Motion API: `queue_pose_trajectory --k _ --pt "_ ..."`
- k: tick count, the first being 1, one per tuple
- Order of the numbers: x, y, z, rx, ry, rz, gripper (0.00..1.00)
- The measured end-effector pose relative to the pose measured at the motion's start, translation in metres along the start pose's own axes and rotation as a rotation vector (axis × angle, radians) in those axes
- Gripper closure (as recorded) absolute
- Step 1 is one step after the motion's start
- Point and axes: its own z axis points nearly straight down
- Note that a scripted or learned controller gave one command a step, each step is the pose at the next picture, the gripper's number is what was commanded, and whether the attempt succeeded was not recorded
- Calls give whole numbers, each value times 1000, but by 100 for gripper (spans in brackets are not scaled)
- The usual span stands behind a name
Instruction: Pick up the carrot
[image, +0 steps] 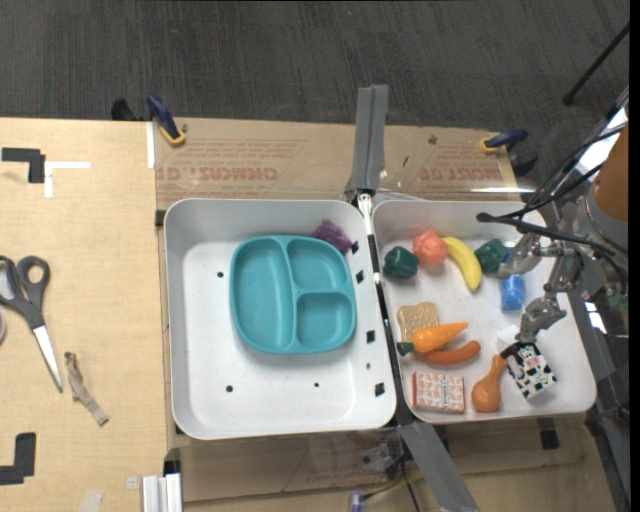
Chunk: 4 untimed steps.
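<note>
Nearest me, at the front of the right bin (580, 400), I see a red-and-white box (438, 391), a drumstick (489, 384) and a cow-patterned carton (530, 370). Just behind the box lies the carrot (437, 337), long axis running left to right, green top to the left, tip tilted slightly up to the right; it rests against a sausage (452, 353) on its near side and a cracker (417, 318) on its far side. My gripper (540, 318) hangs to the carrot's right, above the carton, holding nothing that I can see; I cannot tell how far it is open. I judge it must travel left across the bin. Farther back sit a banana (463, 262) and a blue block (512, 292).
</note>
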Motion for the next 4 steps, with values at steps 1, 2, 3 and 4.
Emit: queue_pose_trajectory --k 1,2,3,4 --pt "37 38 127 -1 2 -14 0" --pt "-12 38 159 2 -9 -68 0" --pt "-26 47 159 2 -9 -1 0" --pt "-64 50 159 0 -10 156 0"
